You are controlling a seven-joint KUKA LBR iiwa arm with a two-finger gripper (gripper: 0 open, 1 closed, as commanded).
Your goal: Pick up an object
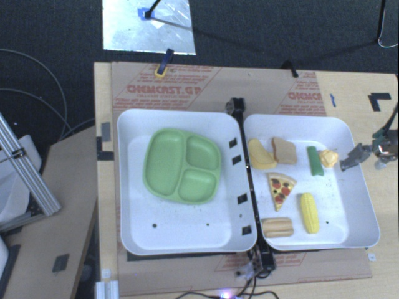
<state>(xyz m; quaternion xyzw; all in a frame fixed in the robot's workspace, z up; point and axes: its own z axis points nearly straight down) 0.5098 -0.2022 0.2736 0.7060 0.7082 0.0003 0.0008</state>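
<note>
The right bin [358,223] holds several toy foods: a yellow banana-like piece [262,154], a brown bread slice [284,150], a green stick [315,161], a small yellow piece [329,159], a pizza slice [282,189], a corn cob [309,212] and a hot dog [277,227]. My gripper [356,156] reaches in from the right edge, above the bin's right rim. It sits just right of the small yellow piece, and I see nothing held in it.
The left bin [131,223] bears a green divided plate [182,166]. A black divider [244,173] runs between the bins. Cardboard lines the bench behind them, a yellow-blue clip [164,64] lies at the back, and a metal frame [25,167] stands at the left.
</note>
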